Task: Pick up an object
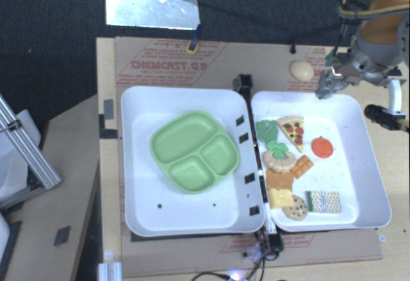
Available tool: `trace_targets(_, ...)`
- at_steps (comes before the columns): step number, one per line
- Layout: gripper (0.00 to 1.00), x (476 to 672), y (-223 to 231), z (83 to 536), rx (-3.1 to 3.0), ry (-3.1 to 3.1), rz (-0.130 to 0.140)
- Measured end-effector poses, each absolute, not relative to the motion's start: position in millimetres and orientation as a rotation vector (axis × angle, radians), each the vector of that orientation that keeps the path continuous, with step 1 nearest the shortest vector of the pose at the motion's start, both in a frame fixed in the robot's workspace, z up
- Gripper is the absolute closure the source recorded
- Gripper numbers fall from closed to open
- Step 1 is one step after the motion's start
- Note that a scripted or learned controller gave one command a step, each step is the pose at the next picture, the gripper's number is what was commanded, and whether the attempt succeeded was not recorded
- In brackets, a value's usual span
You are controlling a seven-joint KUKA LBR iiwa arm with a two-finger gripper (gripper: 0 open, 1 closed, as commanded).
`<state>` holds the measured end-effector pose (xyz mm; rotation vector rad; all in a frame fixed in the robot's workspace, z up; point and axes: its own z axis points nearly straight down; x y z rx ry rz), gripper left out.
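Seen from above, the bench [160,56] carries two shallow white bins side by side. The left bin [138,145] holds a green divided plate [194,150], lying flat and a little askew, with three compartments.

The right bin [365,171] holds a cluster of toy foods along its left half. A pizza slice [293,130] lies near the top, with a green leafy piece [266,130] just beside it to the left. A red tomato-like disc [322,146] sits apart to the right of the slice. Below these come a tan, pumpkin-like piece [280,159], an orange waffle-like piece [302,165], a yellow block [280,196], a brown cookie [295,210] and a small patterned packet [324,201] near the lower wall.

A pale egg [302,70] rests on the bench outside the bins, just above the right bin's top edge.

The arm's pincer [325,89] hangs over the top right edge of the right bin, near the egg but apart from it. It looks to have nothing in it, though its tips are too small and dark to say how far apart they stand.
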<state>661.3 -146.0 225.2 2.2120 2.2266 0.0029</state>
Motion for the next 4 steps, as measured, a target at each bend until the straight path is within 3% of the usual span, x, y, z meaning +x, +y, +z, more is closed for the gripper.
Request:
trace_targets(3,1.00,563.0,-16,222,2.215,2.233,0.000)
trace_targets(4,1.00,563.7,8,218,2.214,2.229,0.002)
